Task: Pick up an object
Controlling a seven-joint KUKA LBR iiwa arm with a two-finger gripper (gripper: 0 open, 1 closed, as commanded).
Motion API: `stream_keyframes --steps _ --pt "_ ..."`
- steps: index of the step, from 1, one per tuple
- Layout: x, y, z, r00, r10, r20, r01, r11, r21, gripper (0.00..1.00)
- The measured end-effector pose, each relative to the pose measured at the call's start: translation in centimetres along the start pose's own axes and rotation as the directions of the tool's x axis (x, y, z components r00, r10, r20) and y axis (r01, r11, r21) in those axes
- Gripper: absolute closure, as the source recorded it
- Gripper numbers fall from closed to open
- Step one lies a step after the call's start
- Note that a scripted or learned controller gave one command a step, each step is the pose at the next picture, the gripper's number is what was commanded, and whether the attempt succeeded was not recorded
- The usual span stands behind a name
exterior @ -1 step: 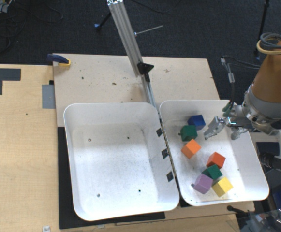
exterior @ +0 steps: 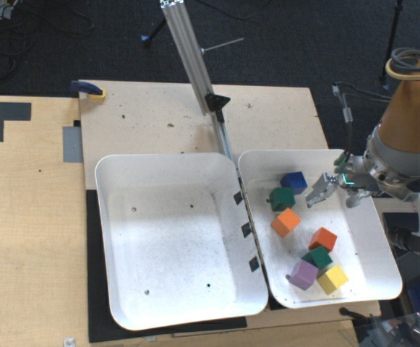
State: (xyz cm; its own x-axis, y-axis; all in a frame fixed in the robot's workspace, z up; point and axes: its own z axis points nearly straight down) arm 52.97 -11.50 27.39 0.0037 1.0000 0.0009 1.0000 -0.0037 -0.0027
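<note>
The object to be picked is not fixed by the task, so any of the small blocks in the right bin [exterior: 383,262] would do. They lie in two loose clusters on its floor. The upper one holds a blue block [exterior: 294,181], a dark green block [exterior: 282,197] touching it and an orange block [exterior: 285,222] just below. The lower one holds a red block [exterior: 324,238], a second green block [exterior: 316,258], a purple block [exterior: 303,274] and a yellow block [exterior: 332,279], packed close together near the front rim. The scatter looks like the result of loose tipping rather than careful placing, and the tight lower cluster would probably leave little room for fingers to slip between neighbours. The left bin [exterior: 166,244] sits beside it on the tabletop [exterior: 152,121], the two rims meeting at the middle.

The pincer [exterior: 319,192] reaches in from the right, hanging over the upper part of the right bin just to the right of the blue block. Nothing is seen between its fingers, and it appears apart from every block. Whether the fingers are spread or closed cannot be told at this size and angle. By position, the blue or dark green block seems the likeliest target.
</note>
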Motion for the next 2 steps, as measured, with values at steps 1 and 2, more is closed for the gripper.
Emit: stream_keyframes --steps 1,2 --pt "-0.4 0.6 4.8 1.0 -0.003 -0.001 0.003 1.0 0.006 0.0" --pt "-0.4 -0.4 10.9 1.0 -0.003 -0.002 0.003 1.0 0.008 0.0"
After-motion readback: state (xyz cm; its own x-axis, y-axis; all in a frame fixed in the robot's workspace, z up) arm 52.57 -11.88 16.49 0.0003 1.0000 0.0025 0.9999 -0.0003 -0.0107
